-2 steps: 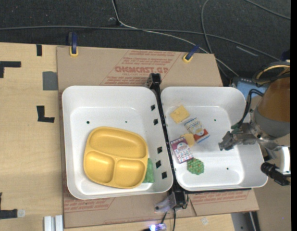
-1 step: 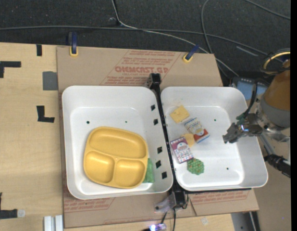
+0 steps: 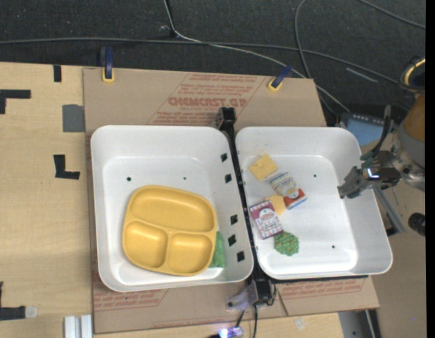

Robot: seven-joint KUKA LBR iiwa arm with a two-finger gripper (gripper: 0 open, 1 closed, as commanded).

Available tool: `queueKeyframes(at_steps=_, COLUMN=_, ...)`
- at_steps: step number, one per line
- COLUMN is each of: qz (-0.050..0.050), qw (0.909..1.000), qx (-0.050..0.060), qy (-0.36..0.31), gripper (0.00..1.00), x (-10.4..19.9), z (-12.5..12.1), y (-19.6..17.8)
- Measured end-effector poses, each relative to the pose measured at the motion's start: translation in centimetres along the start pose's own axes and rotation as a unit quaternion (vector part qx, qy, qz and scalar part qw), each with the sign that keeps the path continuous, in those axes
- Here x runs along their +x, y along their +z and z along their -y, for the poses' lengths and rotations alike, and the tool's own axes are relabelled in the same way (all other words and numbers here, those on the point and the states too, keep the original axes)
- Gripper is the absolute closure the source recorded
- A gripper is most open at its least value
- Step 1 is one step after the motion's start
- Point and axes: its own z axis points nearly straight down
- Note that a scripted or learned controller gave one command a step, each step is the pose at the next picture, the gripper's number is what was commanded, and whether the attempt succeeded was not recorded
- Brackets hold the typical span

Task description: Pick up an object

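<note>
In the right bin (image 3: 344, 189), a green ball (image 3: 286, 243) sits beside the pink packet (image 3: 265, 218), long axis up-frame; the tool (image 3: 352, 182), grip unclear, hovers at the bin's right wall.

yellow tray (image 3: 168, 229) fills left bin (image 3: 105, 146)

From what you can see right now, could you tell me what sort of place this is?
Most likely a robotics lab bench set up for picking trials. Two white bins sit clamped on a cardboard sheet, small toy-like items such as a yellow divided tray lie inside, and the gripper reaches in amid loose cables.
</note>
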Motion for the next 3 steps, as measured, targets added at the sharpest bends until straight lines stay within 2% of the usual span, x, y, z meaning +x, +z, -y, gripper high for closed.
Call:
queueKeyframes(at_steps=1, qz=-0.002, qw=1.0, qx=0.002, qy=-0.003, gripper=1.0, x=5.6, z=0.0, y=-0.3)
queueKeyframes(at_steps=2, qz=-0.001, qw=1.0, qx=0.003, qy=-0.002, gripper=1.0, x=10.8, z=1.1, y=0.5)
queueKeyframes(at_steps=3, qz=-0.002, qw=1.0, qx=0.004, qy=-0.002, gripper=1.0, x=16.2, z=0.6, y=2.5)
